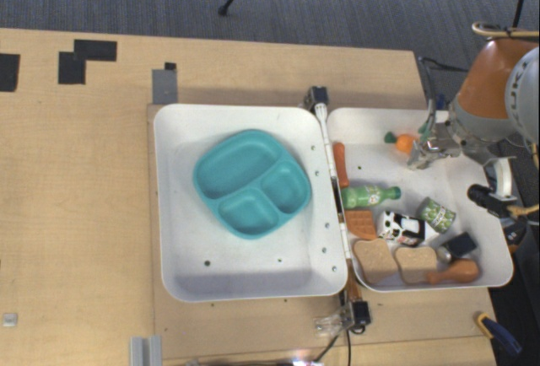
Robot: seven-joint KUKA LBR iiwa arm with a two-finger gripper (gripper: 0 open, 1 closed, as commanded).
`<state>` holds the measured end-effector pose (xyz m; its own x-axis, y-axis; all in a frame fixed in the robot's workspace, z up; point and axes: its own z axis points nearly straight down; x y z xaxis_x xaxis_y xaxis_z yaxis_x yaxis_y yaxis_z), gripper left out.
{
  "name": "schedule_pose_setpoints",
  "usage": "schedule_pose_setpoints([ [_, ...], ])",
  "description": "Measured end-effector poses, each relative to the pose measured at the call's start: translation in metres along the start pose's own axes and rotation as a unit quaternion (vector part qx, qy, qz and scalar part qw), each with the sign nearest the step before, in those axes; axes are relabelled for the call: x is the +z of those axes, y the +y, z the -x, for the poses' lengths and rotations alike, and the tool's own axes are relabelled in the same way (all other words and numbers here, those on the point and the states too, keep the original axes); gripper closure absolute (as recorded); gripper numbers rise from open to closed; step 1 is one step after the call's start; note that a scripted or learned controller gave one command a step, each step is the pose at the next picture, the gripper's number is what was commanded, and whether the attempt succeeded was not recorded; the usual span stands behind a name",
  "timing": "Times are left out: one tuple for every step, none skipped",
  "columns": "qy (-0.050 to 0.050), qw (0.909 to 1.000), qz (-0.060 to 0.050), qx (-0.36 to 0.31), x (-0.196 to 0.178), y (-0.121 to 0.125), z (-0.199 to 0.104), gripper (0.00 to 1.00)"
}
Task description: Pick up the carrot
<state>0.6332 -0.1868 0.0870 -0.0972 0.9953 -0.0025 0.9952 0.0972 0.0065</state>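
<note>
In the camera view, the arm (pixel 498 94) reached in from 3 o'clock over the right bin (pixel 498 271), its end effector (pixel 429 145) low at the bin's 12 o'clock end. Whether it was apart or together could not be told. The carrot (pixel 402 141) lay just beside it, at its 9 o'clock side, possibly touching. A sausage (pixel 339 164) lay along the bin's 9 o'clock wall, a bottle (pixel 369 196) below it. The left bin (pixel 169 187) held a teal plate (pixel 251 182) on the tabletop (pixel 76 212)

A teal plate (pixel 251 183) is seen in a white bin (pixel 181 271). The carrot (pixel 402 142) is coloured orange with a green top. A green bottle (pixel 369 196) is seen.
</note>
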Motion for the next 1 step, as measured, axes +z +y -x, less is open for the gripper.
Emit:
schedule_pose_setpoints([
  [0.000,1.0000,0.000,0.001,0.0000,0.0000,0.0000,0.00],
])
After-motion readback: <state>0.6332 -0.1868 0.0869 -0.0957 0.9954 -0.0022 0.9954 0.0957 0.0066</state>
